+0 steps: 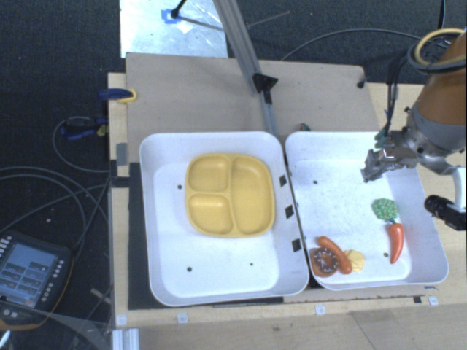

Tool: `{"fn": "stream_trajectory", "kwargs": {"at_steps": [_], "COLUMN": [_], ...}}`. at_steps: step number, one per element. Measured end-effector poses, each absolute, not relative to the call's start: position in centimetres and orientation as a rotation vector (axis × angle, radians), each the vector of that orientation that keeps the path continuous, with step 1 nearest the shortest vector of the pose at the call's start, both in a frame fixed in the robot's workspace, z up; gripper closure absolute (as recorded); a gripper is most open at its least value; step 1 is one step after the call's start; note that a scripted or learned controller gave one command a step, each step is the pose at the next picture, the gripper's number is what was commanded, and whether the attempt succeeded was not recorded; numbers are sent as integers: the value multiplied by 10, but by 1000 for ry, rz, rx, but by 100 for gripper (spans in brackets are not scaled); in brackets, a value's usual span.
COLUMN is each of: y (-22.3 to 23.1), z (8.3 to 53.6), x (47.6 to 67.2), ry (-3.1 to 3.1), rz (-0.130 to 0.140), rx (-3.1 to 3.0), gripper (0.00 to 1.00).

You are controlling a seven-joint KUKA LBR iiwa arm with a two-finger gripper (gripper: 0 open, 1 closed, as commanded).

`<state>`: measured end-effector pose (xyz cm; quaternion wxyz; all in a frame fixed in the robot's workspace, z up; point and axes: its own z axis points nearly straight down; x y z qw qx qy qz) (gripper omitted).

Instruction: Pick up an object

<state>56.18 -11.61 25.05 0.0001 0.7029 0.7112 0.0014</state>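
Camera view: slanted look down on the surface (219,93) bearing two white bins side by side.
Arm: grey with orange band (444,97), entering from the right, over the right bin (321,195).
Jaws (372,168): dark, hanging over the upper right part of the right bin; clenched or released, cannot tell; nothing seen between them.
Green toy (384,209): just below the jaws and slightly right, on the bin floor, apart from them.
Carrot (395,241): orange-red, further below the jaws, directly under the green toy, nearly touching it, lying lengthwise toward the near rim.
Sausage (334,253): red-orange, well below and left of the jaws, near the bin's near left corner, lying at a slant.
Doughnut (322,262): brown ring, touching the sausage on its left side.
Yellow piece (355,259): small, pale, touching the sausage on its right side.
Left bin (168,268): well left of the jaws.
Yellow tray (230,194): three compartments, flat in the left bin's upper middle.
Pendant (28,272): dark handheld screen on the floor, far left of the jaws.
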Motion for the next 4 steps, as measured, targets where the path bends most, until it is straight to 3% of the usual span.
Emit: {"fn": "stream_trajectory", "kwargs": {"at_steps": [4], "y": [91], "z": [264], "x": [630], "ry": [2232], "rz": [7], "rx": [2208], "gripper": [100]}}
